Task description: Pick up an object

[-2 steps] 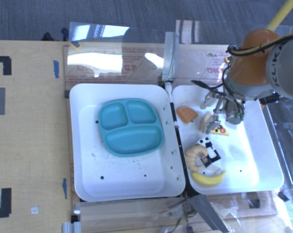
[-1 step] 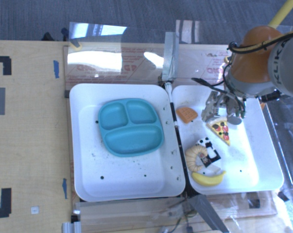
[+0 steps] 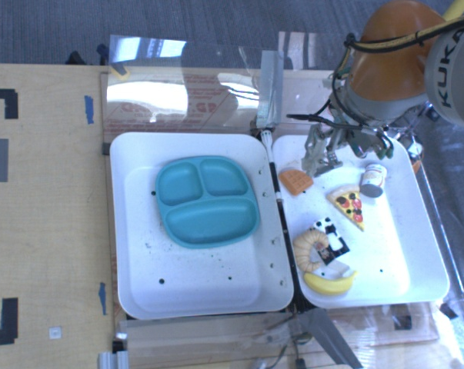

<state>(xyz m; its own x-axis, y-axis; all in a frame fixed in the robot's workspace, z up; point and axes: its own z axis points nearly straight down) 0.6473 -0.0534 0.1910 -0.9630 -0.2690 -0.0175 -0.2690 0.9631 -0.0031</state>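
The right bin (image 3: 416, 267) holds an orange waffle-like piece (image 3: 296, 181) near its left wall, a small metal can (image 3: 372, 181), a toy pizza slice (image 3: 348, 206), a tan croissant-shaped toy (image 3: 308, 248) beside a black-and-white item (image 3: 333, 241), and a yellow banana (image 3: 328, 283) at the front. My gripper (image 3: 318, 162) hangs over the bin's back left part, just right of and above the orange piece. Nothing shows between its fingers.
The left bin (image 3: 139, 283) holds a teal divided plate (image 3: 207, 201) in its middle. A clear panel and a grey post (image 3: 268, 91) stand behind the bins. Cables trail around the wrist (image 3: 355, 125). Tan bench surface (image 3: 39, 206) lies to the left.
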